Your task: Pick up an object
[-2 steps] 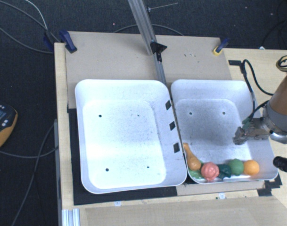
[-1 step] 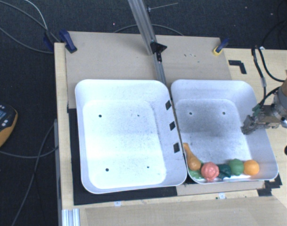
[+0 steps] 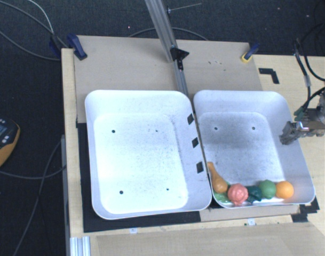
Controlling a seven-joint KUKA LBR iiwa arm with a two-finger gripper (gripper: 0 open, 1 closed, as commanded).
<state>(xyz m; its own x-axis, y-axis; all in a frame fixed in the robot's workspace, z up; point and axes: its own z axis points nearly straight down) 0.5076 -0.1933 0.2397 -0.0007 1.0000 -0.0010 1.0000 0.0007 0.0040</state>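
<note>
I am looking down on the tabletop (image 3: 125, 57) from my remote seat, starting at the near edge. Along the six o'clock wall of the right bin (image 3: 242, 105) a row of small toys is lying bunched together, most likely because the bin floor is sloping toward that wall and letting them slide there. From seven o'clock toward five o'clock of that bin I am seeing an orange carrot (image 3: 217, 179), a pink ball (image 3: 237, 193), a dark teal piece (image 3: 255, 194), a green ball (image 3: 267, 188) and an orange ball (image 3: 284, 189), each touching or just beside its neighbour. The carrot is the only long one: its axis is running from about eleven o'clock to five o'clock, thin end toward eleven, thick end resting against the pink ball. The round ones are showing no direction.

Farther up, the pincer (image 3: 290, 133) is hanging at the three o'clock rim of the right bin, well apart from the toys; I cannot tell how its tips are standing. I judge nothing is being carried, so the pick is not yet made.

The left bin (image 3: 135, 153) is sitting just beside the right one, with black clips (image 3: 194, 141) joining the shared edge. Beyond, a metal post (image 3: 161, 20) is rising at twelve o'clock.
</note>
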